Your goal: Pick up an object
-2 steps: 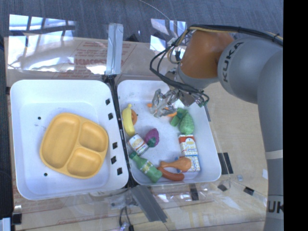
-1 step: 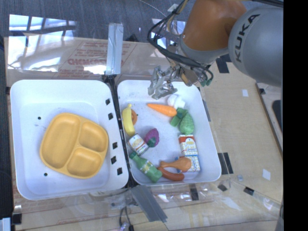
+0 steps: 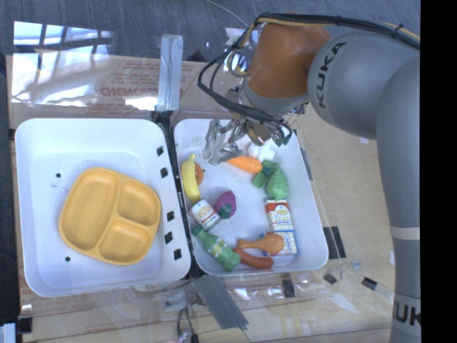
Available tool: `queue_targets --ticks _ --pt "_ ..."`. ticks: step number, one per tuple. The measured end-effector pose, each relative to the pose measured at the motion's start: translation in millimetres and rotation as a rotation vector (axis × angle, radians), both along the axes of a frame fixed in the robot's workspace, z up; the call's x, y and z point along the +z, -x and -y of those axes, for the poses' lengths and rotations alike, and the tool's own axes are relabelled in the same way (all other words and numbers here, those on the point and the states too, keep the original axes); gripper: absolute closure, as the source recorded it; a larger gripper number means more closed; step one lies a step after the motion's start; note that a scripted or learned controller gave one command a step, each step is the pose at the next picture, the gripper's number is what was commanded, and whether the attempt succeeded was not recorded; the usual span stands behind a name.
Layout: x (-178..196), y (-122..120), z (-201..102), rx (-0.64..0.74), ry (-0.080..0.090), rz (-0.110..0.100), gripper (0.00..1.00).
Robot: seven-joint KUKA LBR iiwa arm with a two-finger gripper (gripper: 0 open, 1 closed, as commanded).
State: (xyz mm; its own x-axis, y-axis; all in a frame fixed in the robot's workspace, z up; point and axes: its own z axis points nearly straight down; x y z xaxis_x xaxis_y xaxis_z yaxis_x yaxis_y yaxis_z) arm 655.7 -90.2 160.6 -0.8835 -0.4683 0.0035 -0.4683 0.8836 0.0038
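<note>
My gripper [image 3: 220, 145] hangs over the back of the right bin [image 3: 314, 220], its metal fingers pointing down near the bin's far wall, with nothing visible between them. Just right of it lies an orange carrot [image 3: 245, 164]. A yellow banana [image 3: 190, 179] lies at the bin's left wall, below the gripper. Further forward are a purple eggplant [image 3: 226, 203], a small bottle [image 3: 205, 214], a green bottle [image 3: 218, 249], a drumstick [image 3: 261, 245], a red sausage [image 3: 255, 261], a carton [image 3: 280, 225] and a green vegetable [image 3: 277, 183].
The left bin [image 3: 43, 141] holds a yellow divided plate [image 3: 109, 215]. A white item [image 3: 261, 151] sits at the right bin's back, under the wrist. Cardboard and tape [image 3: 170, 70] lie behind the bins. The grey arm [image 3: 371, 84] fills the upper right.
</note>
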Motion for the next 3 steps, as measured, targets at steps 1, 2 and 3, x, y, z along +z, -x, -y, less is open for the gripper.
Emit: queue_targets --ticks 1,2,3 --pt "65 -3 -24 0.034 0.002 0.014 1.0" --pt "31 51 -27 0.14 0.001 0.004 1.0" --pt "60 30 -23 0.098 0.002 0.008 1.0"
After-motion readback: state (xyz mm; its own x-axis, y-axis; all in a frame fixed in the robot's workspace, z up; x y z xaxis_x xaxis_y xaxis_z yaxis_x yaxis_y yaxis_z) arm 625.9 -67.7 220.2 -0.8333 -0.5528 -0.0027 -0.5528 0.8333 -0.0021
